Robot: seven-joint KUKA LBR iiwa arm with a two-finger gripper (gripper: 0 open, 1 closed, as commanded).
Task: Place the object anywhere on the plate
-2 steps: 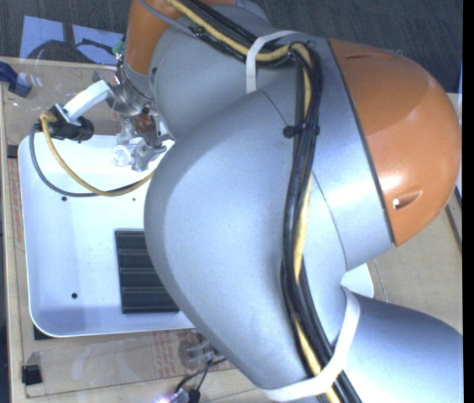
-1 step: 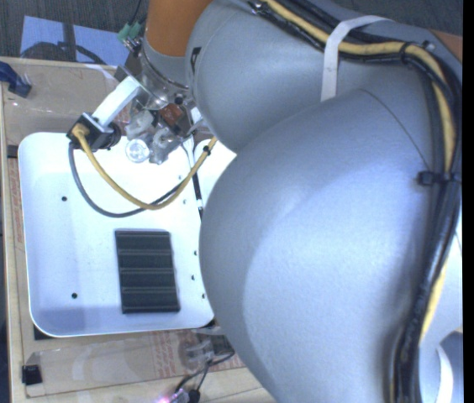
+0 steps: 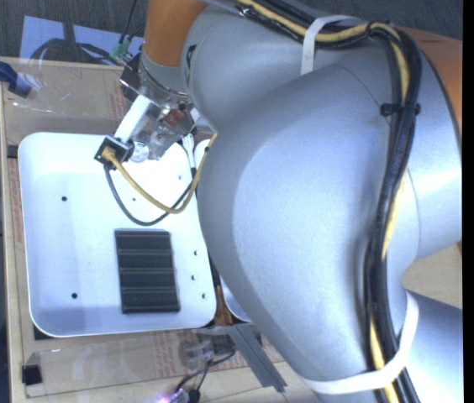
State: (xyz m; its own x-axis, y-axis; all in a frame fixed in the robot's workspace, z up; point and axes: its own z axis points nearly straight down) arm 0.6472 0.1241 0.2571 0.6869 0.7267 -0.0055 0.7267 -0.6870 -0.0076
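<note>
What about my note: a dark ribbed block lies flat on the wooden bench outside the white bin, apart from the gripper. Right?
Not quite. The camera view shows the dark ribbed block lying flat inside the white bin, on its floor, not on the wooden bench. It is apart from the gripper, as you noted.

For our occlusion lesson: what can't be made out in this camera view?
Camera view:
- Right bin: arm covers nearly all; contents hidden.
- Left bin: right rim behind the arm.
- Ribbed slab: too dark to identify.
- Bench clutter, top left: too small to name.
</note>
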